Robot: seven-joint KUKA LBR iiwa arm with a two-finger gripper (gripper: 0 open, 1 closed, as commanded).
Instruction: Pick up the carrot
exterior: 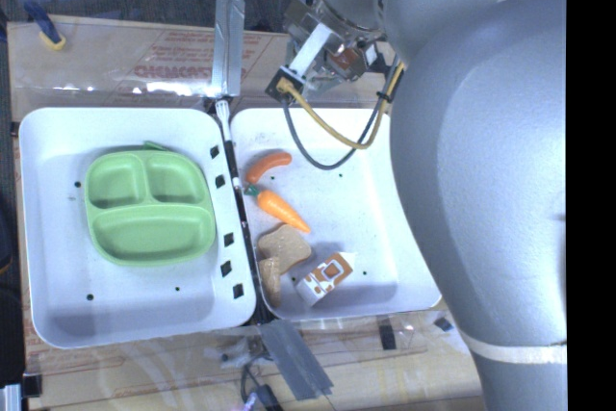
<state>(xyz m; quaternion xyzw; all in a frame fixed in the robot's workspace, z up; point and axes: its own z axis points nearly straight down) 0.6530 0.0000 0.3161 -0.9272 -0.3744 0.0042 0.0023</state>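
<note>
Carrot (pixel 279 205) lying in the right bin (pixel 375 207), gripper (pixel 335 58) above the far rim
We see the carrot near the bin's left wall, its green end toward the divider, between a curved orange sausage (pixel 268 165) and a tan bread piece (pixel 279 255) beside a small white carton (pixel 324 275). The gripper is well apart from it, and we cannot tell whether it is wide or narrow

One camera sits high over the surface (pixel 115 63) and looks down at a slant. It takes in the left bin (pixel 48 236) and the right bin (pixel 361 202) together. The arm (pixel 481 159) comes in from the right, close and big.
</note>
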